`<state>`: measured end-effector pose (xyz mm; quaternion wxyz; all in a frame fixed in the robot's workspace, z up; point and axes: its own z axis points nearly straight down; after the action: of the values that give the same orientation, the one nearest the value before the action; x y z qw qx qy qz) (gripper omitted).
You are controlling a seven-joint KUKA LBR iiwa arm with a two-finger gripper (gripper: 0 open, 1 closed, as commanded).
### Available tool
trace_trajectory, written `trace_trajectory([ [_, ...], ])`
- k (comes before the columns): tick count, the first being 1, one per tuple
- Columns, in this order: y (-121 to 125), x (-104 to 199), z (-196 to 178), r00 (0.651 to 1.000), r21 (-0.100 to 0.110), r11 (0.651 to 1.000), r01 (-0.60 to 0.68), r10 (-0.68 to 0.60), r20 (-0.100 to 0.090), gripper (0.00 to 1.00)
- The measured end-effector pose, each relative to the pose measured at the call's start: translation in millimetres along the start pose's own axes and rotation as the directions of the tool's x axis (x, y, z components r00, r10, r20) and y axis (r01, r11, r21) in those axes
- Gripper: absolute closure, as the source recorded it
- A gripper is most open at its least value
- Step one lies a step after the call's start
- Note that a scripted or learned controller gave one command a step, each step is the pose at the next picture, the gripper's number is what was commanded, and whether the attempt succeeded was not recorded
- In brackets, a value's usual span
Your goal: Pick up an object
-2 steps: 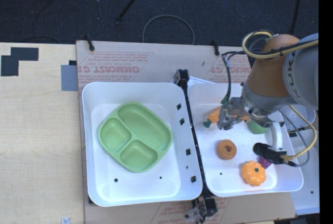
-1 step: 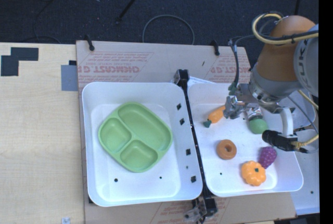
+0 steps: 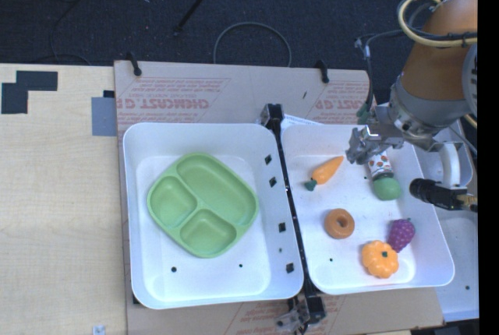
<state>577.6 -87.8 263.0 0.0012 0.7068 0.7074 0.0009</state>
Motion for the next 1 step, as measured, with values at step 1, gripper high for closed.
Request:
trace_trajectory([
  [1,-0.6,45.6,6.3,1.0,0.007,1.0,0.003,-0.003,-0.002,1.0],
])
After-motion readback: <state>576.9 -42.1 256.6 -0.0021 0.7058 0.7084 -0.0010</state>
